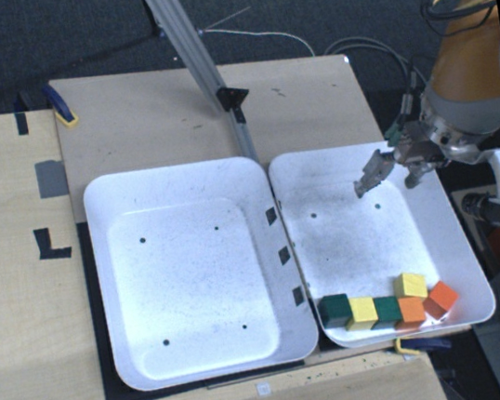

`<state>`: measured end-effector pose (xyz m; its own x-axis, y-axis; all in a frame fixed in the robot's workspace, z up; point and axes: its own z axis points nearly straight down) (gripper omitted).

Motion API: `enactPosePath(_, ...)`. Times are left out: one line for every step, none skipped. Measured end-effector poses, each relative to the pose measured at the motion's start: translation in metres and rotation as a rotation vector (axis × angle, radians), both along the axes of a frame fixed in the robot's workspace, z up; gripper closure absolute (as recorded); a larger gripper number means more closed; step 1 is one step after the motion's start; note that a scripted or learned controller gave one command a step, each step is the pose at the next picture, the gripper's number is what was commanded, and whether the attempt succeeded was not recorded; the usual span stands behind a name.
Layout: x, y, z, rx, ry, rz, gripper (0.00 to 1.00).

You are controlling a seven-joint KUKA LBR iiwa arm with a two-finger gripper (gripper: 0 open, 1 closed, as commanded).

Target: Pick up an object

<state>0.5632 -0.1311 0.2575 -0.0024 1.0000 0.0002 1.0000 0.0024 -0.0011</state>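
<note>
Several small blocks lie in a cluster along the near edge of the right bin (350,235): a dark green one (335,308), a yellow one (363,310), a green one (387,311), an orange one (412,311), a second yellow one (413,285) and an orange-red one (442,297). My gripper (389,184) hangs over the far right part of that bin, well away from the blocks. It is open, its two fingers spread apart with nothing between them.
The left bin (195,269) sits beside the right one, their rims touching. A slanted metal pole (192,43) runs from the top down to the bins' far junction. Cables (367,49) trail behind the right bin.
</note>
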Motion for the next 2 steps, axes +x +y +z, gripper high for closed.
enactPosePath(-0.069,-0.043,0.051,-0.003,-0.004,-0.007,0.00)
enactPosePath(-0.080,-0.030,-0.162,0.003,0.009,-0.002,0.00)
